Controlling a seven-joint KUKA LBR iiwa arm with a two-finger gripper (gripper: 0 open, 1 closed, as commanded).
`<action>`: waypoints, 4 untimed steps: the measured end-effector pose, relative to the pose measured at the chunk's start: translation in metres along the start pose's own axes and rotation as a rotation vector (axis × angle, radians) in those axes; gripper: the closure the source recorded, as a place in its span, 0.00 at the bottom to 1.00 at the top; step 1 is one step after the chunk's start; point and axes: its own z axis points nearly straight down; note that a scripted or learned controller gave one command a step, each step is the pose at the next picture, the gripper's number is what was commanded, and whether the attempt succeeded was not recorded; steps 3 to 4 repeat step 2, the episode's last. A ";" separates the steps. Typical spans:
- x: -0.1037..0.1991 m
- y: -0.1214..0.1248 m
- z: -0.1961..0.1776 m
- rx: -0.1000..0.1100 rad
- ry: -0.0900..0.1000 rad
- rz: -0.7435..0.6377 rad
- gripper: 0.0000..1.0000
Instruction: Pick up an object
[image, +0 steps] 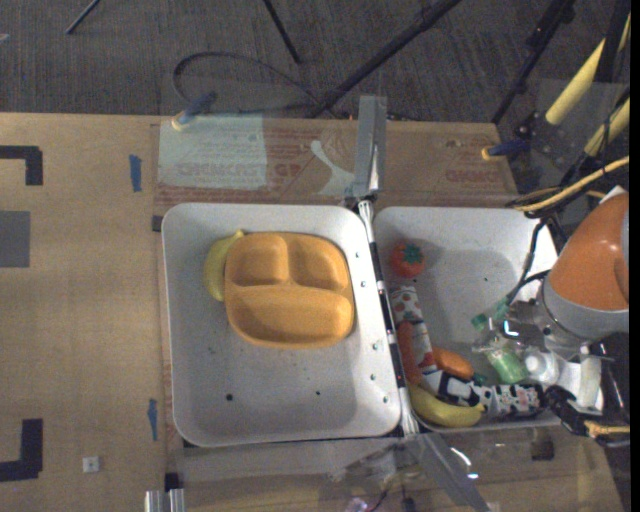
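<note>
**Arm low over the right bin's crowded corner**

Nearest you, a banana (445, 409) lies along the right bin's (455, 232) front wall, beside a patterned tube (505, 397) and an orange piece (448, 361). The gripper (510, 345) sits just above them by a green object (505, 362); you cannot tell its state. Farther back, a tomato (407, 259). In the left bin (195, 330), an orange tray (289, 288) covers a second banana (216, 266).
</note>
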 end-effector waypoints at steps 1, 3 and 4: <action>0.017 0.003 -0.069 0.008 -0.001 0.291 1.00; 0.053 0.019 -0.098 0.007 -0.001 0.219 1.00; 0.053 0.019 -0.098 0.007 -0.001 0.219 1.00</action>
